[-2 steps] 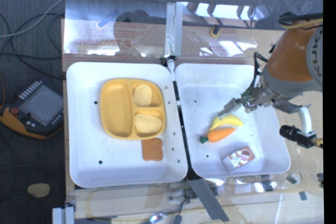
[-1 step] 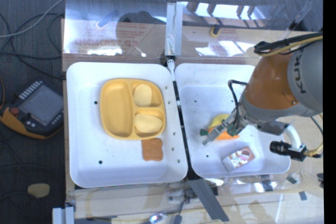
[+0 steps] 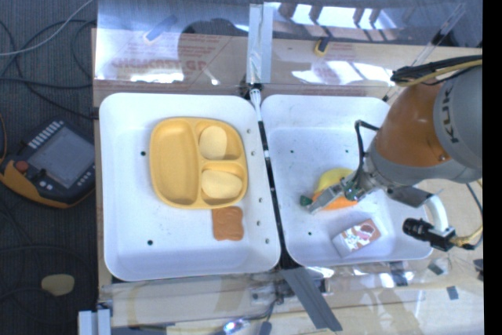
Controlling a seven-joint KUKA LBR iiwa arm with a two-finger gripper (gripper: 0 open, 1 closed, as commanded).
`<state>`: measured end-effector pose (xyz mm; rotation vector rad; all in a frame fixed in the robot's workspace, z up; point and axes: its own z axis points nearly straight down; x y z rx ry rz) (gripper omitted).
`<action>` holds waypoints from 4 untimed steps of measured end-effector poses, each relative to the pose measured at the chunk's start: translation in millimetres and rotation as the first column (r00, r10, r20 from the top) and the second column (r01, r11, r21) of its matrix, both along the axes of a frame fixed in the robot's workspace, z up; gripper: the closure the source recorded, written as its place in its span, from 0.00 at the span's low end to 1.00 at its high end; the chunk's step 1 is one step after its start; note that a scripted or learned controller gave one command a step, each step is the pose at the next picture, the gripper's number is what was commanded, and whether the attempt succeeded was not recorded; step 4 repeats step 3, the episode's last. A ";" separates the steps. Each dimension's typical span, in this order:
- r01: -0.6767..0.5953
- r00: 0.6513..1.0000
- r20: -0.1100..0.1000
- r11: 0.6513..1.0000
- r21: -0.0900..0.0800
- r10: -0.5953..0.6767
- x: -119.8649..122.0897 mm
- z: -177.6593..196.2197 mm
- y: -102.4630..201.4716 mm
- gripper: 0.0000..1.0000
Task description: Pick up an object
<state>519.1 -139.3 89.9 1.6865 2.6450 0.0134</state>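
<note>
I see the arm [image 3: 427, 129] reaching over the right bin [image 3: 314, 247], gripper [image 3: 333, 198] low over the carrot [image 3: 341, 204], just beside the yellow thing [image 3: 333, 178], maybe a banana. Grip state: can't tell, too blurred. A small packet [image 3: 357, 236] lies nearer the front wall of that bin. Left of that bin, the other bin [image 3: 125, 247] holds a yellow tray [image 3: 176, 165] and a brown slab [image 3: 228, 224]. Grey carpet [image 3: 47, 12] around the bench, pendant [image 3: 49, 165] on it at far left.
</note>
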 end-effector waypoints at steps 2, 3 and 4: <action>-0.156 0.988 -0.008 0.988 -0.004 0.156 -27.5 119.2 -5.6 1.00; -0.003 1.000 -0.007 1.000 -0.008 0.003 52.6 233.9 -7.6 1.00; -0.003 1.000 -0.007 1.000 -0.008 0.003 52.6 233.9 -7.6 1.00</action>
